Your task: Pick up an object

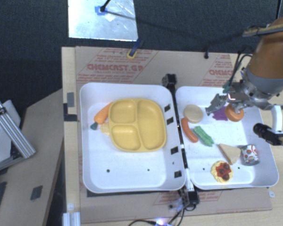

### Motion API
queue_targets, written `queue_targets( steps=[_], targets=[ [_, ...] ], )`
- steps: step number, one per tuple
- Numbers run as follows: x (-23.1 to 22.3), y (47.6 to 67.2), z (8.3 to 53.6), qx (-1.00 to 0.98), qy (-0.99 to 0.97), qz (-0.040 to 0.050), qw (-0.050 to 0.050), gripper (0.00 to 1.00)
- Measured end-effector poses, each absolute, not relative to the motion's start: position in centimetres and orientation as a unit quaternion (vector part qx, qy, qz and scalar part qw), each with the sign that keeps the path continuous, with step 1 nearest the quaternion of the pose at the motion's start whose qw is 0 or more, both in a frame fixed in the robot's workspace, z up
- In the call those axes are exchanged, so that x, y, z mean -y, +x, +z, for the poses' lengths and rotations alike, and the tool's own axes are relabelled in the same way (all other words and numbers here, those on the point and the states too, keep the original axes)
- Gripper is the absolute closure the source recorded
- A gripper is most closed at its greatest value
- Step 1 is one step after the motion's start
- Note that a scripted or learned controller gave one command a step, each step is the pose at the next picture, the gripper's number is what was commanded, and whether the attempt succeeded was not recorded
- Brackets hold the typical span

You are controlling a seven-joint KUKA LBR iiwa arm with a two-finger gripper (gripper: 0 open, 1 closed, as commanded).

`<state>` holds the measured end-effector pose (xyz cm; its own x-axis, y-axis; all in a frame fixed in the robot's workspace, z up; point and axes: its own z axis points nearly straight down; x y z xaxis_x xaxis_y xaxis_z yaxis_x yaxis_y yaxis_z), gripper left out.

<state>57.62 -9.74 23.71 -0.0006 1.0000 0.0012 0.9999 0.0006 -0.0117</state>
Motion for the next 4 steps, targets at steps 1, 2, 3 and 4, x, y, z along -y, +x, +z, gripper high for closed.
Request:
queue_targets(
  steps=[1,2,3,4],
  targets=[
    [9.7,57.9,24.4,0.708,-0.706,-0.0005,-0.001,0.00],
    [9.3,58.0,20.2,0.708,-0.706,0.0006,0.001,0.00],
    [8.9,58.2,15.9,0.708,-0.707,0.0005,0.001,0.00],
    [8.7,59.1,10.3,0.708,-0.706,0.0006,0.001,0.00]
  ],
)
